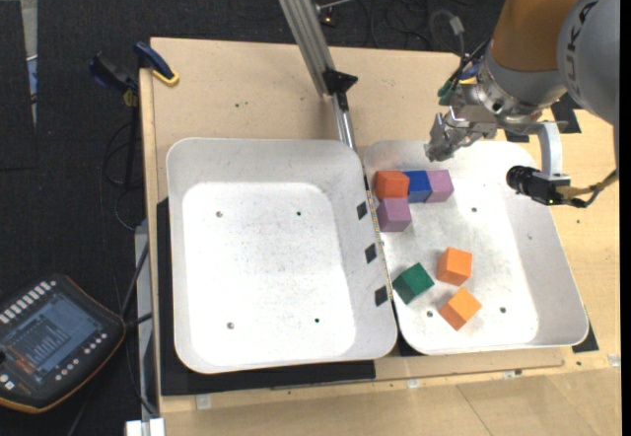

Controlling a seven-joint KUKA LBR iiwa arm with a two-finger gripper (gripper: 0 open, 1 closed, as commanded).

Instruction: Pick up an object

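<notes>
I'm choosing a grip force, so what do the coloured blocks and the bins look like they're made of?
The orange block, blue block and green block look like painted wood or hard plastic: matte, sharp-edged, no sheen, though it is hard to tell which. The right bin looks like thin moulded white plastic, with rounded corners and a scuffed, speckled floor.

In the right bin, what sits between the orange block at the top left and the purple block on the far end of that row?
A blue block sits between the orange block and the purple block, as the camera view shows.

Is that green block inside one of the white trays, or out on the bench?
Inside. The green block lies on the right bin's floor, near its left wall.
</notes>
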